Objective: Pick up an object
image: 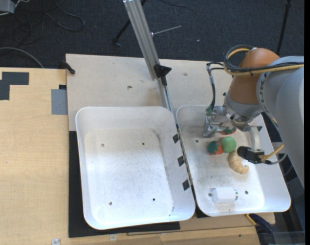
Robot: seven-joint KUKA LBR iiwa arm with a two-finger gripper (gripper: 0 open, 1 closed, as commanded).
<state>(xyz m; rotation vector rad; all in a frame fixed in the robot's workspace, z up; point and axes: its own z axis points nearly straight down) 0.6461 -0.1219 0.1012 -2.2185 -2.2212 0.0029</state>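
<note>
Fingers (214,127) hang above a round ball (228,144) (green) — apart.

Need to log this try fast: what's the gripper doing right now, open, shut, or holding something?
Gripper: low in the right bin, just above the green ball; open or shut cannot be told, and nothing visibly held.

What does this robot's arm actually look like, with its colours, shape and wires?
The arm is thick, rounded and pale grey, with a glossy orange band above the wrist. Thin dark and yellowish cables loop around it. At its tip sits a small silvery metal gripper.
</note>
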